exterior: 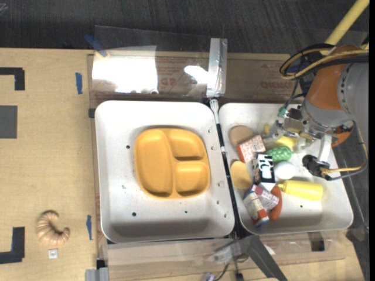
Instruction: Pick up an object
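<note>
My gripper hangs low over the back of the right bin, below the grey arm with its orange band. Right beneath it lie a small yellow piece and a green bumpy object. Around them are a white ball, a black-and-white box, a red-and-white box, a yellow bottle, a brown round item, a yellow rounded item and a small can. Nothing visibly sits in the gripper.
The left bin holds a yellow divided plate. A tan curled toy lies on the bench at the far left. A clear panel with a metal post stands behind the bins. Cables loop near the arm.
</note>
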Robot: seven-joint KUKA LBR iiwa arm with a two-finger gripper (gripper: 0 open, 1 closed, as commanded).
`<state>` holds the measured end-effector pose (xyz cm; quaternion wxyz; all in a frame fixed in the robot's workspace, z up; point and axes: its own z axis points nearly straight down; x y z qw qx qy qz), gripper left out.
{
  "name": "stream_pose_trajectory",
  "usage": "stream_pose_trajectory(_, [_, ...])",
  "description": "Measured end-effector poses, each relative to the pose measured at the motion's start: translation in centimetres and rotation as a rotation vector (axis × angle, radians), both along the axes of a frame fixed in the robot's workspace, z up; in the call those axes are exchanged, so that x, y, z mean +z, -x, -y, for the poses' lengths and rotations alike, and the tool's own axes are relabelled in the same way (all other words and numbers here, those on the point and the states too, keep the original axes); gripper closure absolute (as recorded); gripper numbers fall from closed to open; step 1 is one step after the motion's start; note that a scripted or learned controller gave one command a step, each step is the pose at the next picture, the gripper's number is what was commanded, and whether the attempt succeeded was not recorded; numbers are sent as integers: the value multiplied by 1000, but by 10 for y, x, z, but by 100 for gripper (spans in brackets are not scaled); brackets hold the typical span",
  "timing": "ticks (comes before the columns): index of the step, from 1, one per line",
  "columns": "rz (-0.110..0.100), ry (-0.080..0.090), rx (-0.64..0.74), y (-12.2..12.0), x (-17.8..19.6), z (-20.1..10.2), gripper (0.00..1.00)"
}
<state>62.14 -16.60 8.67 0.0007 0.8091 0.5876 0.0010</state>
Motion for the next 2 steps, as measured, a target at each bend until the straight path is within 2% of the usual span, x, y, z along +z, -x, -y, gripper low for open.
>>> stream_pose_trajectory(1, [4,1,2,-2,12,0,100])
stream_pose_trajectory(2, [0,2,52,25,1,38,100])
